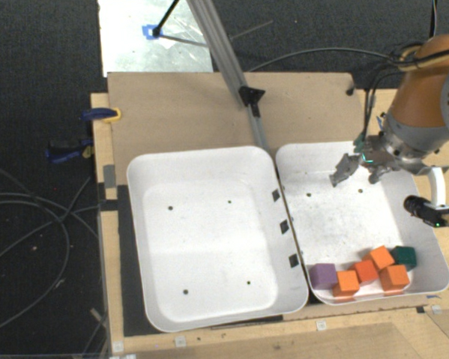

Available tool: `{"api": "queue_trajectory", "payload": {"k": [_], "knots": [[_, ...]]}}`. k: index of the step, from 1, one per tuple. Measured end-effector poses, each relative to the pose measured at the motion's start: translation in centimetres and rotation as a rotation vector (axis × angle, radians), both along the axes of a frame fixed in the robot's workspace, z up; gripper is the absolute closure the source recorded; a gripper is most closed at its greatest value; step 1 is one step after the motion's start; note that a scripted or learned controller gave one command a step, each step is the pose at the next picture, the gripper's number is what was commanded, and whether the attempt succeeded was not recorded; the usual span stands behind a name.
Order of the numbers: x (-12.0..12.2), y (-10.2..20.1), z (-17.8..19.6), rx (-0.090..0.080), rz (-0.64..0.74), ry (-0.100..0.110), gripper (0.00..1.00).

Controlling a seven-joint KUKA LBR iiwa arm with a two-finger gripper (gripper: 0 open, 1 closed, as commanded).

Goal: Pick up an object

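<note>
Arm [423,97] reaches from right; tool [359,169] spread, over right bin [323,207].

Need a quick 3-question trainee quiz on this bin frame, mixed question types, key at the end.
1. True or false: the blocks lie in the left bin.
2. Which block is at the left end of the cluster? A) purple B) green C) orange
3. Fill in: the claw hangs over the ____ bin, apart from the blocks.

Key:
1. False. They sit in the right bin, along its near edge.
2. A, the purple block.
3. right.
</note>
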State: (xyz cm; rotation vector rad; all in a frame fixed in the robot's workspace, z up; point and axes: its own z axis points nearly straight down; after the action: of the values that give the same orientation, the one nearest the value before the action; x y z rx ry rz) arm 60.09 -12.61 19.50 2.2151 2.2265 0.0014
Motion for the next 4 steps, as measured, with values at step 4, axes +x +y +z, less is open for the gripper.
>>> {"api": "queue_trajectory", "payload": {"k": [4], "knots": [[-2.6,15.1,11.0,0.003,0.006,-0.007,1.00]]}}
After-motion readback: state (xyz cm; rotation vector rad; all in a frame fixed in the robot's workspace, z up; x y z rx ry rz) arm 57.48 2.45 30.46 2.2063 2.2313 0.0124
